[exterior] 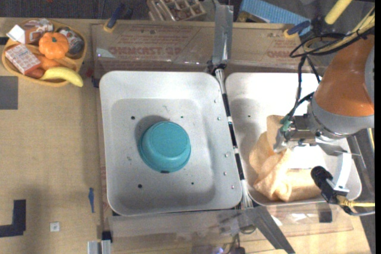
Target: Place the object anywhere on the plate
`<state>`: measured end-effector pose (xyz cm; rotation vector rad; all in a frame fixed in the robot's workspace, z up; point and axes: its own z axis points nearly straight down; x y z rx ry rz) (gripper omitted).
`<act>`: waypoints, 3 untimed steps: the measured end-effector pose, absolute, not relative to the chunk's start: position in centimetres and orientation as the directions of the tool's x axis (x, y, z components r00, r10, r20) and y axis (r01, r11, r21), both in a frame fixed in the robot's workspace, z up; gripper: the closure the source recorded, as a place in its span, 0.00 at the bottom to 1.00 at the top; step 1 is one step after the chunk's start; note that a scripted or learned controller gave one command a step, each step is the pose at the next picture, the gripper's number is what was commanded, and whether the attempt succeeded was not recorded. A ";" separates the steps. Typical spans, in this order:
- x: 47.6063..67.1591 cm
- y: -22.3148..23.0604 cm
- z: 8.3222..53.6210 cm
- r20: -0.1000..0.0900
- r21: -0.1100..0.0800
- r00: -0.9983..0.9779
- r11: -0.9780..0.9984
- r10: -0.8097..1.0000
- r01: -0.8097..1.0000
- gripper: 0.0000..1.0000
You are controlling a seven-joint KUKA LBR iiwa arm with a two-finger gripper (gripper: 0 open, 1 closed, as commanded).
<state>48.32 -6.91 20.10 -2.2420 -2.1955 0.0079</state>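
A tan, crumpled cloth-like object (275, 171) lies in the right white bin (250, 101), directly under the claw (283, 138). Whether the claw is spread or pinching cannot be told. Well to its left, a teal plate (165, 146) sits upside-down-looking in the left bin (119, 98).

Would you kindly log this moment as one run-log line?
gripper: over right bin, at tan cloth | grasp: unconfirmed | teal plate: left bin, bare

No legible text or labels.
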 end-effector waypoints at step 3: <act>52.4 1.9 22.5 0.000 -0.001 -0.701 0.701 0.713 0.713 1.00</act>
